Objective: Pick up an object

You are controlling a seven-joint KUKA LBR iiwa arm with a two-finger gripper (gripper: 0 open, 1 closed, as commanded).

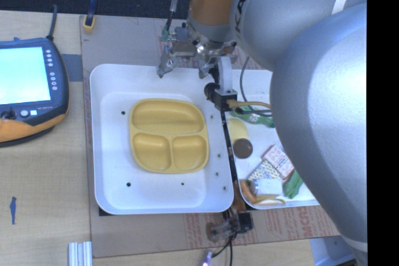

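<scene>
Yellow tray (168,134) lies ungrasped in the left bin (100,134); the tool (182,68) hovers open, empty, above its far rim.

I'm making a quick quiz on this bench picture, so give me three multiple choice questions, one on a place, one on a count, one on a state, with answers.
1. Where does the yellow tray lie?
A. left bin
B. right bin
C. on the tablet

2. How many compartments does it have?
A. two
B. three
C. five

3. Where is the pincer?
A. inside the tray
B. over the left bin's far rim
C. on the tablet

Answers: 1 A, it sits mid-bin; 2 B, one long section above two small ones; 3 B, its fingers hang at the far edge, nothing between them.
</scene>
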